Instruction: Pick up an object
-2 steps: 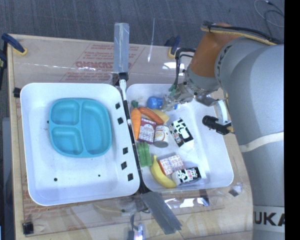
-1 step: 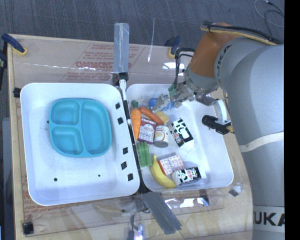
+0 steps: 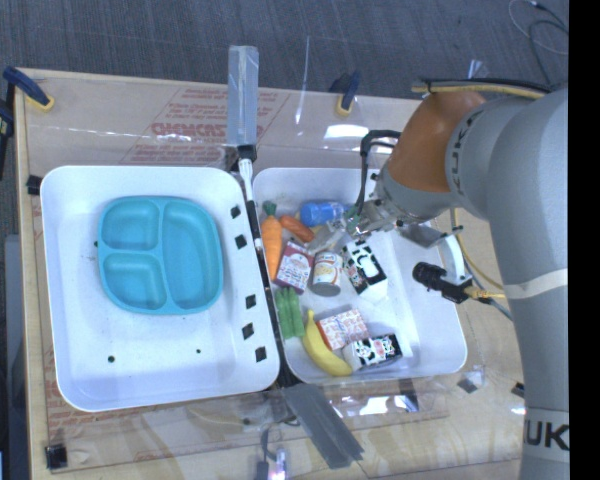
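Dark grey carpet surrounds a pale wooden surface (image 3: 90, 103) covered by clear sheeting with faint red print that cannot be read; blue clamps (image 3: 27, 85) grip its far edge. White letters "UK" (image 3: 545, 434) show on the arm's (image 3: 520, 208) base at five o'clock. Two shallow white bins sit side by side. The left bin (image 3: 70, 368) holds a turquoise divided plate (image 3: 162, 253) with three compartments. The right bin (image 3: 435, 343) holds a crowded pile: a carrot (image 3: 271, 245) along its nine o'clock wall, a green vegetable (image 3: 289, 315) below it, a banana (image 3: 323, 351) toward six o'clock, a small red-and-white box (image 3: 341, 327) just above the banana, a black-and-white cow-patterned carton (image 3: 377, 350) beside them, a second such carton (image 3: 363, 265) near the centre, a small can (image 3: 326, 272), a dark red packet (image 3: 293, 267) and a blue bottle (image 3: 323, 212) toward twelve o'clock. Their labels are too small to read. The end effector (image 3: 358, 223) reaches down into the pile between the blue bottle and the central carton; whether it is clenched or released cannot be told.
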Robot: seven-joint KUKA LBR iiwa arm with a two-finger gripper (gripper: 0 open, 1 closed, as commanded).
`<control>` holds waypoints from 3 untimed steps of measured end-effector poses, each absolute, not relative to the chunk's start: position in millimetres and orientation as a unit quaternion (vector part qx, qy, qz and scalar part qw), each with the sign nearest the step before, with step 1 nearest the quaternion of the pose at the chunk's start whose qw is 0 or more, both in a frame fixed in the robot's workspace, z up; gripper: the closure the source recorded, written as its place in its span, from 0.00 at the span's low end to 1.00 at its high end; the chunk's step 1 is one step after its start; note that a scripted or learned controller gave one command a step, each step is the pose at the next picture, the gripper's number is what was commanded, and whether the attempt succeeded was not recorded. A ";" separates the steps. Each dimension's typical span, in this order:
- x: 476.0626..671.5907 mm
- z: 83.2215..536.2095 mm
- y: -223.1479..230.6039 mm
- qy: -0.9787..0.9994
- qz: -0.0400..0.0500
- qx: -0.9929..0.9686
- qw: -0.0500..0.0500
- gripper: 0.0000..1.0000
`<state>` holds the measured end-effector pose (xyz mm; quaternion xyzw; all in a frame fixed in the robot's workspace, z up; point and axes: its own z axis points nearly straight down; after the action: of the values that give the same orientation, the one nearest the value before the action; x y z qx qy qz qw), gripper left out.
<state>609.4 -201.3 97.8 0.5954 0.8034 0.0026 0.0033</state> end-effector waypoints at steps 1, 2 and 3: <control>648.3 87.1 -167.1 0.802 -0.011 0.597 -0.013 0.00; 649.7 96.2 -165.5 0.804 -0.010 0.594 -0.012 1.00; 649.4 89.8 -181.4 0.817 -0.003 0.576 -0.006 1.00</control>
<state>649.4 -181.4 89.8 0.5761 0.8174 -0.0027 -0.0063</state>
